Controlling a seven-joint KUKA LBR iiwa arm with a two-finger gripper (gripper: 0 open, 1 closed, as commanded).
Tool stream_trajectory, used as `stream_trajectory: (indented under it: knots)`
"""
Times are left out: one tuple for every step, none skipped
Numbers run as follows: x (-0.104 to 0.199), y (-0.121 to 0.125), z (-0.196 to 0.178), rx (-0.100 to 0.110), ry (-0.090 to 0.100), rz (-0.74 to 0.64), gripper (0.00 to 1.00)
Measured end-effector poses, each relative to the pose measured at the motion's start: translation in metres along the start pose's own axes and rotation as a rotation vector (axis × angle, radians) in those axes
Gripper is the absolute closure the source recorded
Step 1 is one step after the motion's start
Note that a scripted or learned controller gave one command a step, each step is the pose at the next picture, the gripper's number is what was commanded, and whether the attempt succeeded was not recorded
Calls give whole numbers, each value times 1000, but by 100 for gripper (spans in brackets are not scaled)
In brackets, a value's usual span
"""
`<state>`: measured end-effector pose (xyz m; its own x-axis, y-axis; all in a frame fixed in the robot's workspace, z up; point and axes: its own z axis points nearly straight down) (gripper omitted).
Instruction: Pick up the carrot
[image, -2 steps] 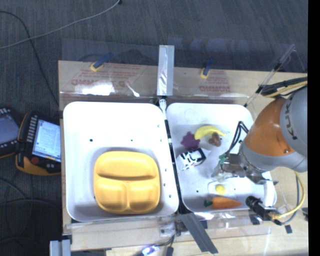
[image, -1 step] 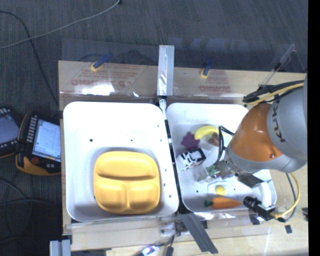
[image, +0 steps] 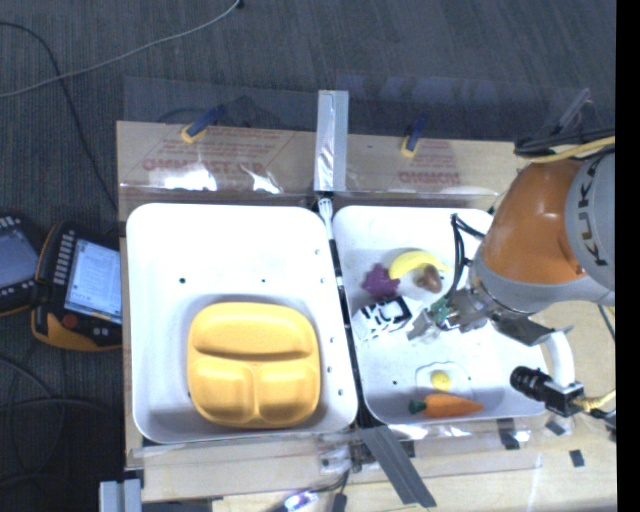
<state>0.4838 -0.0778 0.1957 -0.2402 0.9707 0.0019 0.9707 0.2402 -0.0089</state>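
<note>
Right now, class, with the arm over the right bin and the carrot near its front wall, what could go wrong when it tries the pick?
1. The orange carrot with green top lies close to the front wall of the right white bin, so a finger may strike the wall.
2. The small fried-egg toy sits just behind it and might be nudged or grabbed instead.
3. The gripper hangs nearer the black-and-white item, away from the carrot.

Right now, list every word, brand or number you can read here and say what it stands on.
"KU", the start of a brand name cut by the frame edge: on the grey arm.
Red print on the clear plastic sheets behind the bins: too blurred to read.
Screen of the handheld pendant: too small to read.
</note>
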Motion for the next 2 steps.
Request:
stream_trajectory:
  knots:
    - [0,0,0,0,1,0,0]
    - [-35,-10,85,1,3,-44,0]
